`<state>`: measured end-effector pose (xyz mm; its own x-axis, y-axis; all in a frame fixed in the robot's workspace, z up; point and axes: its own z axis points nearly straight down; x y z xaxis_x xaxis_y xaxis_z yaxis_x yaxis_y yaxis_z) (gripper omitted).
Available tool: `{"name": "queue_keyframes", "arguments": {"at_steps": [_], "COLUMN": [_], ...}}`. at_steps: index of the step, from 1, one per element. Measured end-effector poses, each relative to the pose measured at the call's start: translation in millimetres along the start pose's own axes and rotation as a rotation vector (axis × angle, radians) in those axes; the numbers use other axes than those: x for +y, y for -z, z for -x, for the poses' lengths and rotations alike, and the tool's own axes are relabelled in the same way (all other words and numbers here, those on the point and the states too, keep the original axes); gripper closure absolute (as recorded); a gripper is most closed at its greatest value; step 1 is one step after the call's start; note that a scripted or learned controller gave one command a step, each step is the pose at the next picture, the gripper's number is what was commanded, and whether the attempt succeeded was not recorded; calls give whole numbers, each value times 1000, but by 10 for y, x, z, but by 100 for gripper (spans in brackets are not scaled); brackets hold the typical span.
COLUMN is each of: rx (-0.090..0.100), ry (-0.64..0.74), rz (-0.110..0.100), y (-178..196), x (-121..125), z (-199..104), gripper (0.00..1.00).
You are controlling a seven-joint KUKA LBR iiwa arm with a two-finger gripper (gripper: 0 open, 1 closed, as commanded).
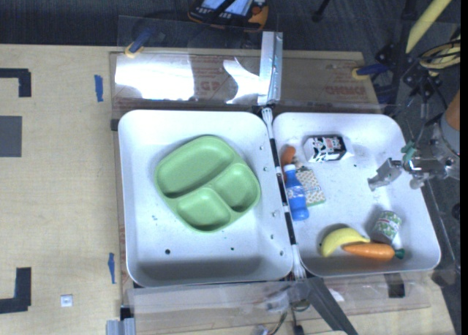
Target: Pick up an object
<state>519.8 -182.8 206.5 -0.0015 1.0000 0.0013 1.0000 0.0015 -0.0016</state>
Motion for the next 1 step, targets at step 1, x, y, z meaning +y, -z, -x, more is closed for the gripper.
{"name": "queue_keyframes", "arguments": {"at_steps": [1], "rx": [10], "ry": [73], "rz": [6], "y": [-1078], "x": [-24], "z": [281], "gripper": [0]}}
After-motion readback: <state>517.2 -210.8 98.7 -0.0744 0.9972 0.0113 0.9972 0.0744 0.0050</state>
